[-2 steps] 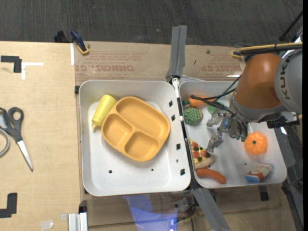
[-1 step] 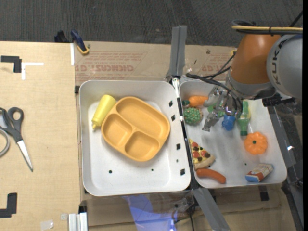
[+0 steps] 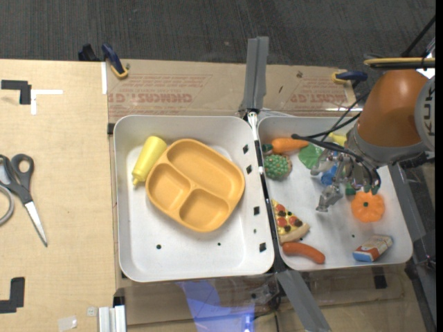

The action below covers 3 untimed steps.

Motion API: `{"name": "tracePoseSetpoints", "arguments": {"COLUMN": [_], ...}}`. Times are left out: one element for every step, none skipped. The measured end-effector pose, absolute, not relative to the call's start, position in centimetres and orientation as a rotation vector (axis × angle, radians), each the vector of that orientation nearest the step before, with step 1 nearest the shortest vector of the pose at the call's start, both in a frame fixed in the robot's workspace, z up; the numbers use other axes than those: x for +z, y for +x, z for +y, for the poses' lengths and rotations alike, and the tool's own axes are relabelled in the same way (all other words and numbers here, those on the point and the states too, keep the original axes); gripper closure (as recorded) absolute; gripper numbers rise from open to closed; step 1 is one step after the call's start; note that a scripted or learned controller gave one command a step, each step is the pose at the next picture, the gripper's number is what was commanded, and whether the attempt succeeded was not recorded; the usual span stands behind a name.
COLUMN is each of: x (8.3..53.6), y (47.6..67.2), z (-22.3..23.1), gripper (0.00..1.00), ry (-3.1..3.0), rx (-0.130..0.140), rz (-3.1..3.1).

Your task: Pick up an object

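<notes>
Right-hand white bin (image 3: 398,244): gripper (image 3: 331,198) hovering with fingers spread and empty; toy pumpkin (image 3: 367,207) just beside, likely light, rigid, smooth; best pinched across its round body.

Two bins side by side. In the left bin (image 3: 138,254): divided tray (image 3: 196,183), bottle (image 3: 148,158) touching its left edge. In the right bin (image 3: 346,254): carrot (image 3: 288,144) at the back, ball (image 3: 277,166) before it, pizza slice (image 3: 287,220) and sausage (image 3: 303,252) nearer the front, carton (image 3: 372,248) front right, pumpkin (image 3: 367,207) behind it. Scissors (image 3: 24,189) far left on the bench.
</notes>
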<state>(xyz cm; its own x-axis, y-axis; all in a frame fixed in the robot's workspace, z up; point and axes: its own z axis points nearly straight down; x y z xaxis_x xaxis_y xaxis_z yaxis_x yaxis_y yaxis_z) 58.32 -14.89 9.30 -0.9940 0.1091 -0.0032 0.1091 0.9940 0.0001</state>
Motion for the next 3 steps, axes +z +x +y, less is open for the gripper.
{"name": "tracePoseSetpoints", "arguments": {"x": [9.4, 9.3, 9.2], "y": [63.8, 56.8, 56.4], "z": [-15.6, -17.1, -11.9], "gripper": [0.0, 0.0, 0.0], "ry": [0.016, -0.126, -0.158], "rx": [-0.001, 0.0, 0.001], "rz": [3.134, 3.136, 3.135]}}
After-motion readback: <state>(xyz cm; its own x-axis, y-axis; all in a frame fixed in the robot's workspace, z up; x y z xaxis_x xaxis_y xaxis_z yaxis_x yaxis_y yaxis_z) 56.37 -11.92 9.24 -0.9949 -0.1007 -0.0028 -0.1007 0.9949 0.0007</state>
